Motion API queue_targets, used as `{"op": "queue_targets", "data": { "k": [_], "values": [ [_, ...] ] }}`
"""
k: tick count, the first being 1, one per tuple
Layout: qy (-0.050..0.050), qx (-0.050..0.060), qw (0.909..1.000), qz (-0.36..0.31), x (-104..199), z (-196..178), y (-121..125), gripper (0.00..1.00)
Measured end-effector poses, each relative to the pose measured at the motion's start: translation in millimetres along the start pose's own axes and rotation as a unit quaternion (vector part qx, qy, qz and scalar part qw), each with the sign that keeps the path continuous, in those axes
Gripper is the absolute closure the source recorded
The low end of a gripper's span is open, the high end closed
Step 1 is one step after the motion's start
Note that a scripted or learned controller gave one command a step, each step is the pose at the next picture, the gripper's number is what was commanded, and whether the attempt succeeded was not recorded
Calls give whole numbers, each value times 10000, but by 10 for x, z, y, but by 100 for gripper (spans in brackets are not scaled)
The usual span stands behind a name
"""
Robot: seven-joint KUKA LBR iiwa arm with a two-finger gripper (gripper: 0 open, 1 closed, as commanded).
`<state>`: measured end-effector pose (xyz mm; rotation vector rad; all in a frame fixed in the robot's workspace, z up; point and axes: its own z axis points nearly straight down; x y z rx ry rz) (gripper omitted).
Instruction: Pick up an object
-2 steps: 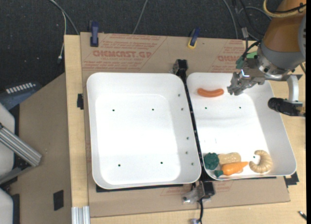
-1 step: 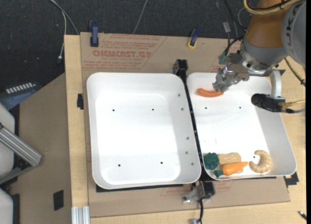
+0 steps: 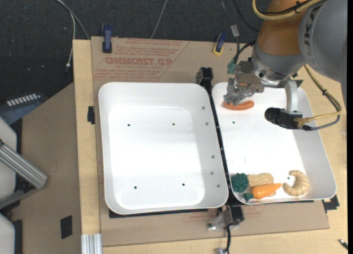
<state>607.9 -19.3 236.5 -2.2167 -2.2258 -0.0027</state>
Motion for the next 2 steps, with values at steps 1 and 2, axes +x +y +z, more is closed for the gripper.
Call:
{"op": "queue_targets", "data": {
  "k": [1, 2],
  "values": [
    [0, 0, 10000, -3, 550, -54, 91, 100],
    [0, 4, 10000, -3, 1073, -48, 151, 100]
  ]
}}
